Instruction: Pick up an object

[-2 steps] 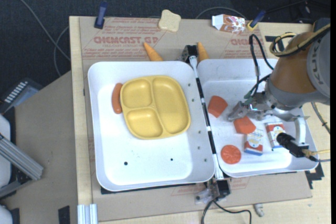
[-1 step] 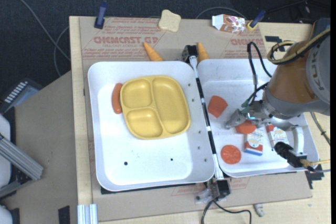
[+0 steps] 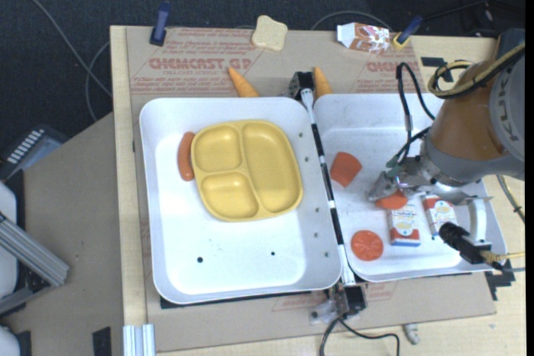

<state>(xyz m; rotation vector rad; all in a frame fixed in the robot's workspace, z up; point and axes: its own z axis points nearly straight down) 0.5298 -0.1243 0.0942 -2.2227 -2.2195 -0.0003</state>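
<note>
Hand (image 3: 390,189) low in the right white bin (image 3: 367,117), centre-right of frame, over a small orange-red piece (image 3: 390,201) it partly hides. Cannot tell its state; metal parts blur together. Orange block (image 3: 345,167) just left. Red round disc (image 3: 366,245) and small white carton (image 3: 405,227) below. Yellow compartment tray (image 3: 246,168) left bin.

The arm (image 3: 492,129) ran off the right edge, and its wrist hid most of an orange piece (image 3: 390,201).
</note>
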